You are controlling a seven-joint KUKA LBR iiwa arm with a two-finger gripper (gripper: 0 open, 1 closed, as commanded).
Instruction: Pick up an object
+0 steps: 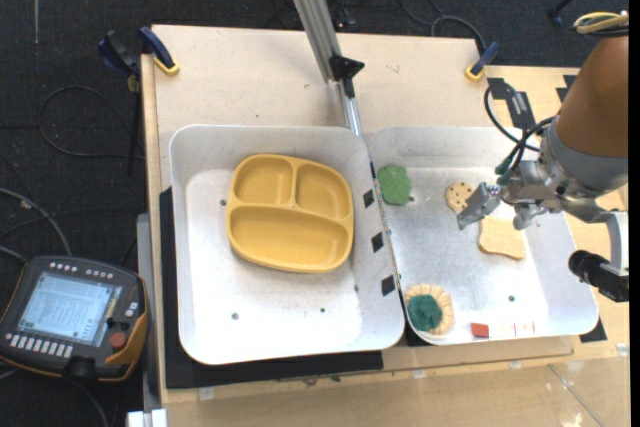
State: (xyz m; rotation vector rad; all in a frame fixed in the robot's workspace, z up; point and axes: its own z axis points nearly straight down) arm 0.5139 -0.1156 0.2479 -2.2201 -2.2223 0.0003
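In the right bin (560, 310) lie a tan toast slice (502, 242), a small round cracker (459, 194), a green leafy piece (394, 184), a green and cream round item (428, 309) at the front left corner, and a small red piece (481, 329). My gripper (497, 212) hangs over the bin's right half, between the cracker and the toast slice. It is open, one finger pointing towards the cracker and the other just above the toast. Nothing sits between the fingers.
The left bin (200, 315) holds a yellow divided plate (291, 212). A slanted metal pole (312, 0) rises from the back, ending at the ridge between the bins. A teach pendant (65, 313) lies on the floor at the left.
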